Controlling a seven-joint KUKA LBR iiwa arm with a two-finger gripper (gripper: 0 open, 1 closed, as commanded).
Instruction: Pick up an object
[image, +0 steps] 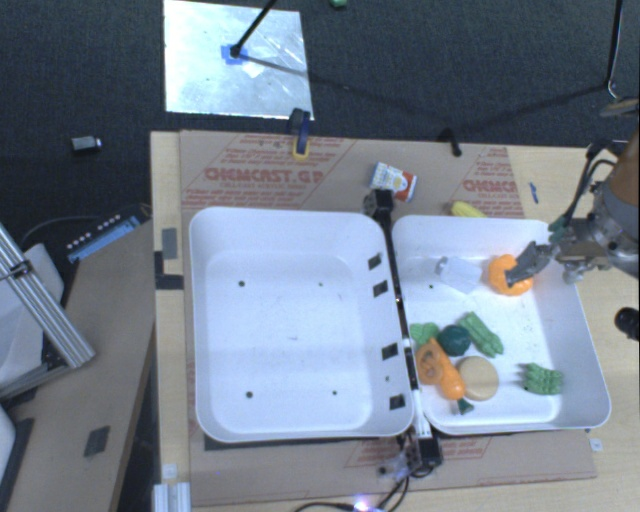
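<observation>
In the right bin (590, 395), near the front, lie 2 toys: a carrot (440, 368) and a tan ball (479, 379). Farther back, the gripper (524, 264) pinches an orange object (503, 274), seemingly light, stiff plastic, best gripped across its middle.

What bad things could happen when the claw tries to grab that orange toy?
The claw is at the orange toy's edge, so the toy might slip away instead of lifting. A clear plastic piece lies just beside it and could get pushed. The toy also sits near the right bin's far wall, which the claw might bump.
</observation>
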